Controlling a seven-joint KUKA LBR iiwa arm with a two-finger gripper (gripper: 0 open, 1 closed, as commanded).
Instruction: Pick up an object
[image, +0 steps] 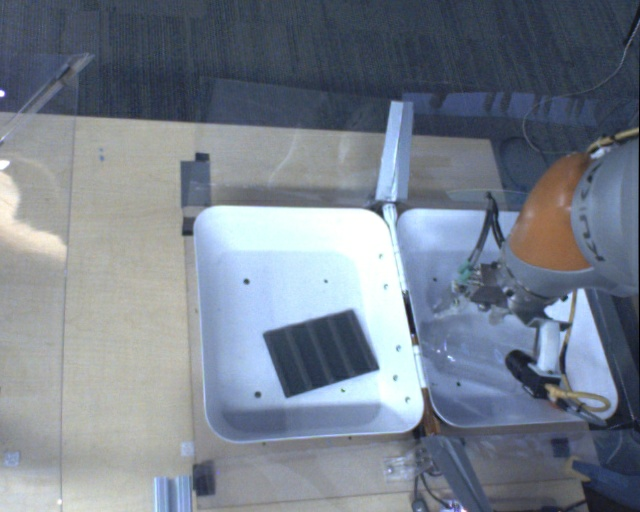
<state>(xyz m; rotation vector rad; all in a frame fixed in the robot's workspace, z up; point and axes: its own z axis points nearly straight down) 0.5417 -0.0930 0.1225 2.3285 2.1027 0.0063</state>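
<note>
Lying flat at lower centre of the frame, dark ribbed panel (321, 352) in left bin (215, 330); tool (478, 290) over right bin (440, 400), grip state indiscernible.

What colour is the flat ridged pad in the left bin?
Dark grey to black, with lengthwise ridges; the camera view shows it clearly.

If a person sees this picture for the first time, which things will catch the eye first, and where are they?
The eye goes first to the dark ribbed rectangular piece, lying flat and slightly turned in the lower middle of the left white bin. Next comes the arm's orange band, large at the right, above the right white bin. Below it the gripper is low over that bin, beside something clear and hard to make out.
</note>
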